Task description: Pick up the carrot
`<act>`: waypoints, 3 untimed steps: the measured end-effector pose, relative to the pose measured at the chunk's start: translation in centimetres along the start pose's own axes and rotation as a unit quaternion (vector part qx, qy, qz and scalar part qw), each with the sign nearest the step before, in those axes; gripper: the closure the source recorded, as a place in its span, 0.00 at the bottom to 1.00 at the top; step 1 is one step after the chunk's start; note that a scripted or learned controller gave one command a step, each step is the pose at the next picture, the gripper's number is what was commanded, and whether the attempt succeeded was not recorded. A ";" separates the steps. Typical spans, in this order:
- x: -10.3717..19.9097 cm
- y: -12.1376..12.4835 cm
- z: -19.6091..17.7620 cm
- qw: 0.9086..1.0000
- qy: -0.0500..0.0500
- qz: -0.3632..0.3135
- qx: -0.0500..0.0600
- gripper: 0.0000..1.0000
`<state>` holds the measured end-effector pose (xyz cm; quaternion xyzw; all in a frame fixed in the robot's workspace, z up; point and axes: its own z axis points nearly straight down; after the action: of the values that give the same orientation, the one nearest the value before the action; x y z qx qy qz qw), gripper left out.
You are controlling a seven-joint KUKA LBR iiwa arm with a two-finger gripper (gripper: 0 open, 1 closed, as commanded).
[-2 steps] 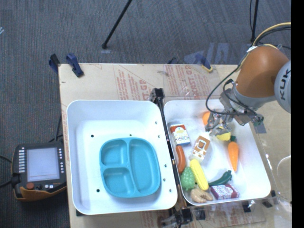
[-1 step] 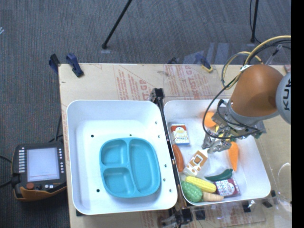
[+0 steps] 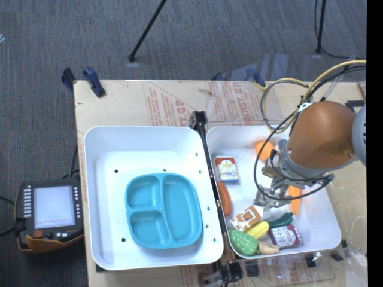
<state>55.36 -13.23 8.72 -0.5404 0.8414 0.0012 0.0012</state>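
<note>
The carrot is mostly hidden under the arm. An orange piece shows at the wrist's upper left, and a thin orange tip shows below the wrist in the right bin. I cannot tell whether both pieces belong to the carrot. My gripper hangs low over the middle of the right bin, beneath the orange wrist band. It sits just left of the orange tip, and the wrist and cables cover most of it.
The right bin also holds a small box, a reddish sausage, a brown carton, yellow corn, a green bumpy item, a dark green vegetable and a red packet. A blue divided plate lies in the left bin.
</note>
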 end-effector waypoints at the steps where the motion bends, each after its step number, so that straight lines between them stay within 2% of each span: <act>1: 4.6 -3.0 0.0 0.991 -0.001 -0.132 -0.001 1.00; 2: 3.4 -4.4 -12.4 1.000 -0.003 0.013 0.005 1.00; 3: 4.7 0.6 -1.5 0.986 -0.002 -0.164 -0.001 1.00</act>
<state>52.83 -17.26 10.20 -0.6710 0.7415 0.0030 0.0019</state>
